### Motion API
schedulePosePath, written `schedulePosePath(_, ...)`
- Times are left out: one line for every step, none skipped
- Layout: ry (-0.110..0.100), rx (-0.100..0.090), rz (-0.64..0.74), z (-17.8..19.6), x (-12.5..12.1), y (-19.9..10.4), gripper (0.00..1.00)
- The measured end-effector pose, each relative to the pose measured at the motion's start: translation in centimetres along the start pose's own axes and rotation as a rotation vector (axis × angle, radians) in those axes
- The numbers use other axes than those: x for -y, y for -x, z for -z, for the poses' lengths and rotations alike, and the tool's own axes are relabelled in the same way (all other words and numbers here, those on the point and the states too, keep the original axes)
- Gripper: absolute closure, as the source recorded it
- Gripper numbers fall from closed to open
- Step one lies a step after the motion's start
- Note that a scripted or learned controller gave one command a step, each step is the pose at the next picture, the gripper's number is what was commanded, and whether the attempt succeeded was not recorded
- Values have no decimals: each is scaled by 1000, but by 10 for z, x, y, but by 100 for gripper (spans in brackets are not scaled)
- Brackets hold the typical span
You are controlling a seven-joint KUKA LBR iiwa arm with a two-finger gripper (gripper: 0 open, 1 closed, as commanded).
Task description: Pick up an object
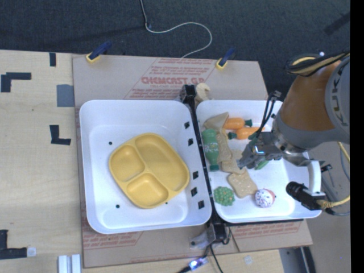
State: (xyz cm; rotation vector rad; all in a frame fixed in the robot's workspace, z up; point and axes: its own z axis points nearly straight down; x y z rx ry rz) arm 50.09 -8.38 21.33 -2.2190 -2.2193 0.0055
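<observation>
The right bin [284,209] holds several small toy foods: a green bottle-like piece [211,147], an orange carrot [234,122], a second orange piece [245,133], tan cracker shapes [242,182], a green broccoli [223,195] and a white speckled ball [264,198]. My gripper [254,157] hangs low over the middle of this bin, just above the tan pieces and beside something green. Its tips are dark and blurred against the clutter.
The left bin [96,152] holds a yellow divided plate [149,169]. A black divider [196,147] separates the bins. The grey and orange arm [313,107] covers the right bin's right side. A white cable [170,27] lies behind the bins.
</observation>
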Motion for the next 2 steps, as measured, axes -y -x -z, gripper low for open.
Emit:
schedulePosePath(4,-1,2,18,8,-8,100)
schedulePosePath(3,1,1,5,-8,-3,100)
